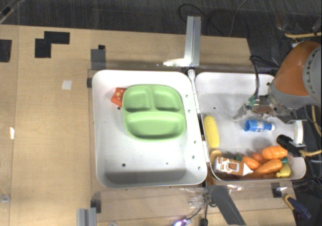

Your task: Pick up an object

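arm reaching from right, low over right bin [221, 86] | pincer [250, 108] above blue bottle [258, 126] | grip: cannot tell

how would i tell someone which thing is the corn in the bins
Look at the right-hand white bin, the one without the green divided plate. Along its left wall, just past the divider between the bins, lies the corn cob, pointing lengthwise down the wall. It is the only plain yellow bumpy piece lying alone; the orange carrots and the carton crowd the near edge.
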Action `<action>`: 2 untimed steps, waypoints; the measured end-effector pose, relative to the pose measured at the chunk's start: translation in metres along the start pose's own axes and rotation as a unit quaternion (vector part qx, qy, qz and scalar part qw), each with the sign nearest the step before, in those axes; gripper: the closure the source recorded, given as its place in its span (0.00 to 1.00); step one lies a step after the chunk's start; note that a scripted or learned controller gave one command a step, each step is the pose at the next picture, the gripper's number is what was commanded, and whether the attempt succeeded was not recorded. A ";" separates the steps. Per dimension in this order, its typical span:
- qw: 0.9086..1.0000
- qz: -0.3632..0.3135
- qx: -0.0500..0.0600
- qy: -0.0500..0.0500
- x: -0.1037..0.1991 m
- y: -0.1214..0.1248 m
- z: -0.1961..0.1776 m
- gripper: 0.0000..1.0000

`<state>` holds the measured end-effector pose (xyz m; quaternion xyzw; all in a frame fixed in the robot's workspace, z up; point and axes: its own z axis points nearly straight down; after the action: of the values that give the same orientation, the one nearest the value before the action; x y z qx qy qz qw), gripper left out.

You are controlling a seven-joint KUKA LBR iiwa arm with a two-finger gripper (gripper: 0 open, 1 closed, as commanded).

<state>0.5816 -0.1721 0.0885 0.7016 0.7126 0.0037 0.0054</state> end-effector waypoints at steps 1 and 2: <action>0.996 -0.093 -0.002 0.000 -0.003 -0.045 -0.001 0.00; 1.000 0.014 -0.001 -0.001 0.026 -0.048 -0.001 0.00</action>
<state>0.5329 -0.1470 0.0891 0.7114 0.7027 0.0036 0.0072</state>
